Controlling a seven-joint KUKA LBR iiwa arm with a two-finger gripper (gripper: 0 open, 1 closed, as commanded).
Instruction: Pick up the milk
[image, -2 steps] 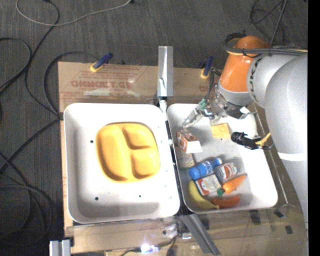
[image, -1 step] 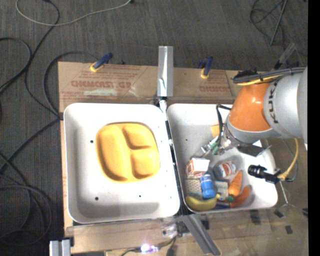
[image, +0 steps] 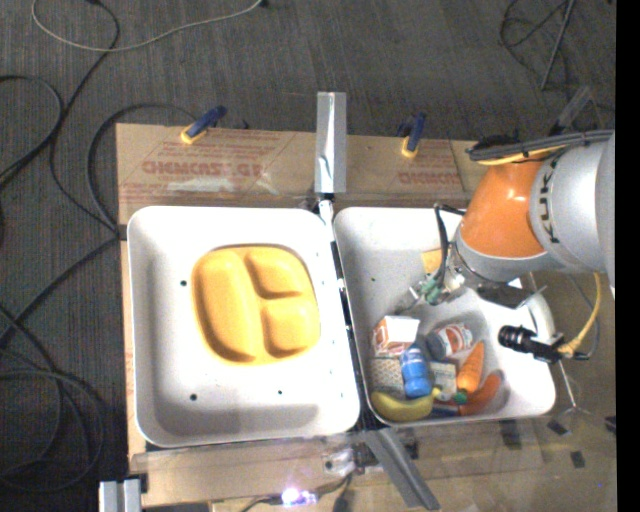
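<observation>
Below, two white bins sit side by side on the bench. Left bin (image: 150, 330): a yellow divided tray (image: 257, 302). Right bin (image: 375, 245): a small milk carton (image: 395, 334) at the near left, touching a blue-capped bottle (image: 415, 372), with a banana (image: 402, 406), a carrot (image: 470, 368) and a can (image: 452, 339) close by. The arm (image: 530, 215) enters from the right; its claw (image: 432, 290) hangs just right of and beyond the milk, grip state indiscernible.
</observation>
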